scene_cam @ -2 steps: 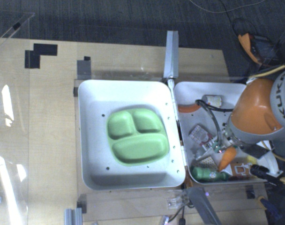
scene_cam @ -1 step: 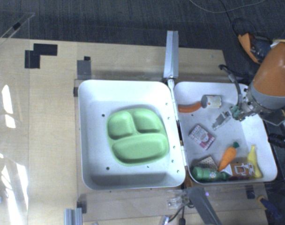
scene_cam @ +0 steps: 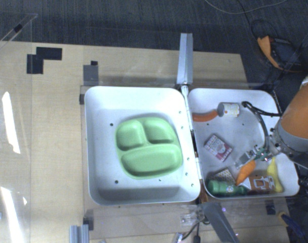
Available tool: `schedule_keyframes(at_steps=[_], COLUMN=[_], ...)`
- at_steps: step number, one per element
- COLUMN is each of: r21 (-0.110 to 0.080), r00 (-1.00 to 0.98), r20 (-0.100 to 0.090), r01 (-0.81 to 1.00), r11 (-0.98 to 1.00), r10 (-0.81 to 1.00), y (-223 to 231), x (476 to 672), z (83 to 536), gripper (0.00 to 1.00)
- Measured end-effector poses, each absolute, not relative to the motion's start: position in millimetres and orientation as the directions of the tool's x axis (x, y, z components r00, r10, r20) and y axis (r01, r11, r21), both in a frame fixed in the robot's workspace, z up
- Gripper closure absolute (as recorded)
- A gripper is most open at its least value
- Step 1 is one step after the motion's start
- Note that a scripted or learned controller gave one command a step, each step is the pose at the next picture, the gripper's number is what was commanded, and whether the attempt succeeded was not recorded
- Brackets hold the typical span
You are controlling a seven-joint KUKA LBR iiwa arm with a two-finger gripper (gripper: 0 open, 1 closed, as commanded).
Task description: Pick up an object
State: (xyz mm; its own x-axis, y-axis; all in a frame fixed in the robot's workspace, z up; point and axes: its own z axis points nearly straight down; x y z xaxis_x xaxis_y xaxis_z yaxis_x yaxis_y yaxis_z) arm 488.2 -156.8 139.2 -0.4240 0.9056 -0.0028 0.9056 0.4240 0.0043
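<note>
1. Look at the right bin (scene_cam: 275,101): the arm (scene_cam: 300,120) comes in from the right edge, its orange band over the bin's right side, and the gripper (scene_cam: 256,155) hangs low at the bin's lower middle.
2. You cannot tell from this angle how the gripper is set; its tip is a small dark cluster, too blurred to read.
3. The orange carrot (scene_cam: 244,171) lies tilted just below and left of the gripper, its upper end touching or nearly touching the tip. Whether it is gripped is unclear.
4. The small packet (scene_cam: 218,147), white with a pink-red print, lies flat to the gripper's left, apart from it. The printing on it is too small for you to read.
5. The green bottle (scene_cam: 226,188) lies on its side along the bin's front wall, below the carrot.
6. The yellow object (scene_cam: 273,177) sits in the front right corner, beside a brown-orange box (scene_cam: 259,184); no label on either is legible.
7. A white cylinder (scene_cam: 229,109) with a grey cap and an orange curved piece (scene_cam: 203,116) lie near the back wall, well apart from the gripper.
8. The left bin (scene_cam: 98,135) on the desk (scene_cam: 42,151) holds a green divided tray (scene_cam: 149,147), lying flat in the middle.
</note>
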Motion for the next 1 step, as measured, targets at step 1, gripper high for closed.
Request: schedule_keyframes(at_steps=[1], r21=[0.010], r00=[-0.424], r20=[-0.006], r01=[0.905], r11=[0.424], r10=[0.905], y=[-156.4], x=[490.6], z=[150.3], gripper=[1.00])
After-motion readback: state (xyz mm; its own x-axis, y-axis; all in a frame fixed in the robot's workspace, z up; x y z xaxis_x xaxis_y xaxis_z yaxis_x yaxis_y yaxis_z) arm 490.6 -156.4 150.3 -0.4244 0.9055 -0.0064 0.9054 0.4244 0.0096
